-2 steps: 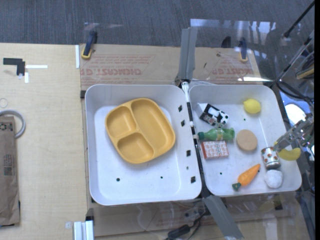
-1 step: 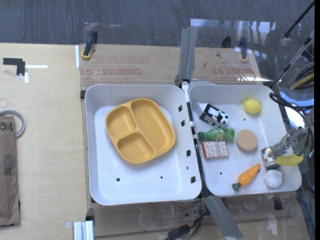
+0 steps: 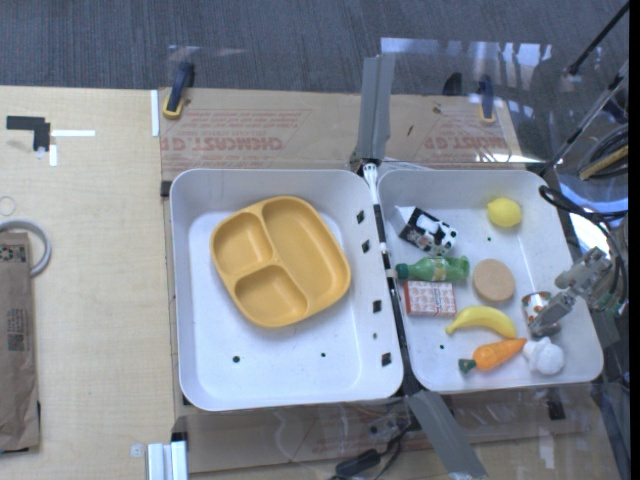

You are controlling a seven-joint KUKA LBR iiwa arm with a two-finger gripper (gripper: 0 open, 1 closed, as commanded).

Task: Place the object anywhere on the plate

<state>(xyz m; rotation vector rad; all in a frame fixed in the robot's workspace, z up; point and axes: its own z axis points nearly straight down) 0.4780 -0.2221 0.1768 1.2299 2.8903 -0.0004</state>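
Note:
A yellow plate (image 3: 280, 259) with three compartments lies in the left bin (image 3: 205, 368), with nothing on it. My gripper (image 3: 553, 311) hangs low over the right edge of the right bin (image 3: 585, 368), reaching in from the right. It sits just over a small reddish-silver object (image 3: 533, 304), partly hiding it. A white round object (image 3: 546, 356) lies just below the gripper. The banana (image 3: 481, 319) and the carrot (image 3: 495, 354) lie to its left.
The right bin also holds a lemon (image 3: 504, 212), a black-and-white toy (image 3: 428, 232), a green bottle (image 3: 433, 269), a red box (image 3: 429, 297) and a tan disc (image 3: 493, 280). A ridge (image 3: 381, 268) separates the two bins. Cables (image 3: 590, 183) hang at the right.

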